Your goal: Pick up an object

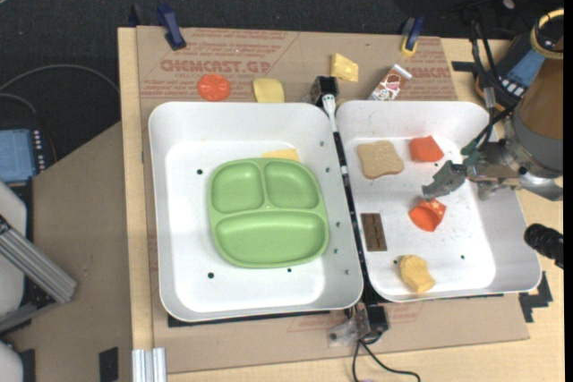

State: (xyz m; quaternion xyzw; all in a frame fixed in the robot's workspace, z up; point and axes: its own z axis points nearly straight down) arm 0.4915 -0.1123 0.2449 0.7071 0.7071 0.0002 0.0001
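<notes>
Yellow and lumpy, a small toy food piece (414, 273) lies nearest the front edge of the right bin (474, 268). Just behind it and to the left, a dark brown bar (372, 232) rests flat on the bin floor close to the seam between the two bins. Further back, an orange-red block (428, 215) sits near the middle of the right bin. The hand (445, 182) hangs just above and behind that block, its dark fingers (439, 185) spread apart with nothing between them; it does not touch the block. Its grey arm (528, 152) comes in from the right over the bin's rim.

Behind the hand, a tan slice of toy bread (380, 159) lies flat, and beside it to the right a second orange block (426, 148) sits near the back wall.

In the left bin (179, 192), a green divided plate (267, 212) lies flat in the middle, with a pale yellow piece (281, 155) peeking out just behind its far rim.

Beyond both bins, on the brown board of the bench (143, 85), lie an orange disc (214, 87), a yellow lump (268, 90), a black-and-white item (326, 90) at the seam, a yellow wedge (344, 67) and a small red-and-white carton (389, 85). Two blue clamps (169, 25) grip the board's far edge.
</notes>
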